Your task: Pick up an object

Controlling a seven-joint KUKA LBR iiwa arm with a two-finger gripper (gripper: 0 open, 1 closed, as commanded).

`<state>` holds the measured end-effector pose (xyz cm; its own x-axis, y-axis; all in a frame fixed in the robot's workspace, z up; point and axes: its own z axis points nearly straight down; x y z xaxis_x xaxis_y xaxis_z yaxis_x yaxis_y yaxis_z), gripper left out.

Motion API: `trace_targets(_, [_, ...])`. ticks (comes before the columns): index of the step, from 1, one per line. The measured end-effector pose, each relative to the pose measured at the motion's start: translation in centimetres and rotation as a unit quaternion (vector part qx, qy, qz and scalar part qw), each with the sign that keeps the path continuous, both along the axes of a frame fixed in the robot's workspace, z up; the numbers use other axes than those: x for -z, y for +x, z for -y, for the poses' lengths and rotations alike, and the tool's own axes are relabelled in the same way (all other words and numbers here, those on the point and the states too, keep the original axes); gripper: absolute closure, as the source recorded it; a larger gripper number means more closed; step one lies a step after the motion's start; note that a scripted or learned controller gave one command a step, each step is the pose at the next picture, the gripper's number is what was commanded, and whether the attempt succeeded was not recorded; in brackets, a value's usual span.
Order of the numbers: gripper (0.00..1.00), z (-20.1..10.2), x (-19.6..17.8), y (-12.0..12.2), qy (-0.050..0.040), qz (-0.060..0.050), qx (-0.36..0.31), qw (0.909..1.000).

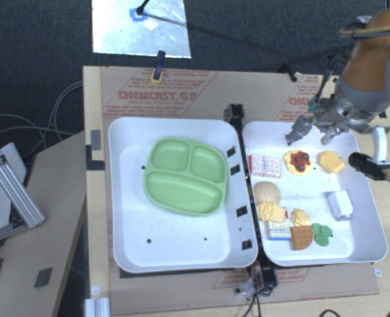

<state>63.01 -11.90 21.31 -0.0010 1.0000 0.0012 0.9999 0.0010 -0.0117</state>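
Above the far edge of the right bin (363,207): gripper (314,132), 2 fingers spread apart, nothing between them, hanging from the grey arm (367,78) with orange band.

Right bin, contents:
- 1 yellow disc with red topping (297,162), just below the gripper.
- 1 yellow lump (331,162), beside the disc on its right.
- 1 red-and-white card (264,166), left of the disc.
- 1 beige round piece (266,191), near the divider.
- 1 ridged yellow piece (272,211), touching the beige one.
- 1 white block (340,204), right side, apart from the rest.
- 1 cluster at the near edge: brown piece (301,237), green leaf (322,233).

Left bin (125,243): 1 green 3-compartment tray (185,176), lying flat near the centre.
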Motion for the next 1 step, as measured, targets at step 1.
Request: trace_targets(1, [0.00, -0.02, -0.84, 0.24, -0.0008, 0.007, -0.001, 1.0000])
